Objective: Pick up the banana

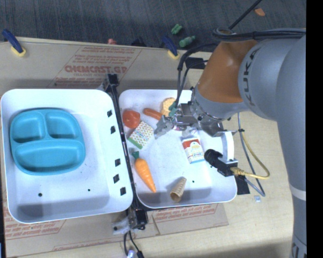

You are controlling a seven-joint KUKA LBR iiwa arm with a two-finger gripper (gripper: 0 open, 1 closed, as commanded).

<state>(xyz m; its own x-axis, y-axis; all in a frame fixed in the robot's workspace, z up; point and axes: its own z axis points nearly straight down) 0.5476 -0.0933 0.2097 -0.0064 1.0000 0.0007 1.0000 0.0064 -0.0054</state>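
**Jaws low in the right bin, banana tucked at its upper rim**

The metallic jaws (166,123) sit in the upper middle of the right bin (218,193), pointing toward the frame's left; whether they are wide or narrow cannot be told, and nothing shows between them. Just left of them lies a small checkered packet (141,134), with a rounded red tomato (131,117) and a slim orange-red piece (152,113) above it. The banana (168,105), a pale yellow curved shape, lies at the bin's upper edge, just above the jaws and partly hidden by the wrist. Below the wrist rests a flat red-and-white carton (192,149). Lower down lie a tapered orange carrot (144,173) and a ridged tan cone (177,188). The left bin (54,206), smooth white plastic, holds a glossy blue divided tray (47,141). Both bins sit on printed brown cardboard (91,63) covering the surface.
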